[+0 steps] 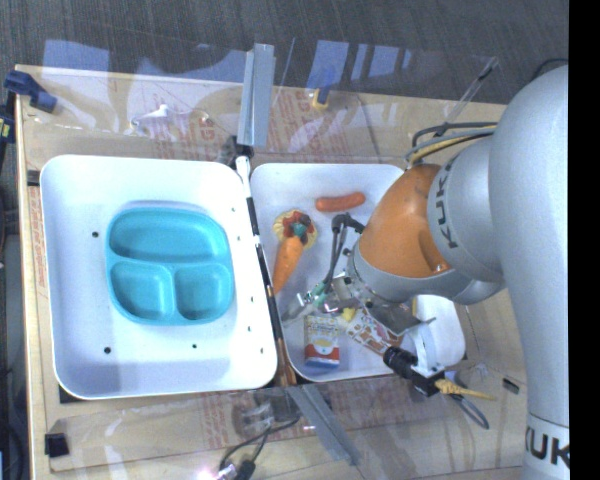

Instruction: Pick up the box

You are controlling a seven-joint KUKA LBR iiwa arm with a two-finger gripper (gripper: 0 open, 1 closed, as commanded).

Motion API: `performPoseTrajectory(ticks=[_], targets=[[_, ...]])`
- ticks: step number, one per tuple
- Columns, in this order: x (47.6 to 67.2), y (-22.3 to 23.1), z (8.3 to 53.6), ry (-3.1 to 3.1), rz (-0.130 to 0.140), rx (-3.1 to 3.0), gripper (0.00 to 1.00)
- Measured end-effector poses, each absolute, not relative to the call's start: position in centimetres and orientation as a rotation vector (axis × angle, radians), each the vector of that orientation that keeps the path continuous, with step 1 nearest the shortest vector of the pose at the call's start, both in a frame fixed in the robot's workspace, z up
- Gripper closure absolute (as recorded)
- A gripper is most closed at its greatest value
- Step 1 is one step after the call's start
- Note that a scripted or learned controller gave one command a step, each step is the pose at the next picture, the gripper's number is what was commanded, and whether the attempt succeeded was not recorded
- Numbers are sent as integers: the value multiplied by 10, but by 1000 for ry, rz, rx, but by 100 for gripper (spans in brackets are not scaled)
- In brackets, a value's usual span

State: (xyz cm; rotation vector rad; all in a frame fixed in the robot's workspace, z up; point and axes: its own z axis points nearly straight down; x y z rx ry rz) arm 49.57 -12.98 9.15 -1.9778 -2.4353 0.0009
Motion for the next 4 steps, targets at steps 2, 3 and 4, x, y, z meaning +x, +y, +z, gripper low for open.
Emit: performPoseTrajectory(ticks=[2,3,4], targets=[[496,-129,102,-2439,1,-1972,0],[477,-131,92,-2572,0,-1801,0],[478,-130,102,-2575,-2,-1795,100]])
